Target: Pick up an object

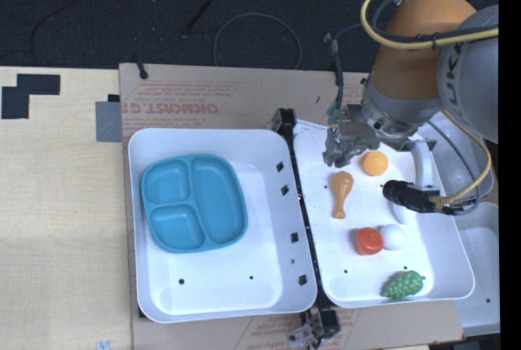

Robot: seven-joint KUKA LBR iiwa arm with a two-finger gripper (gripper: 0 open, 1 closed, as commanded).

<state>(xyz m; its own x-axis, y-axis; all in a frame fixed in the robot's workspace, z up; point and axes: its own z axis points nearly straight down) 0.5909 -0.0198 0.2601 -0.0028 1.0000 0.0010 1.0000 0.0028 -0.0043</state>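
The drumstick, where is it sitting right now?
The drumstick lies in the right bin, toward its upper left, just below the gripper and left of the orange ball, with the red tomato further down.

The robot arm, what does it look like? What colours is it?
The arm is grey metal with a big rounded orange band above its wrist. Yellowish cables loop around the orange part. At the end is a dark grey metal gripper. Dark letters mark the grey shell by the orange band.
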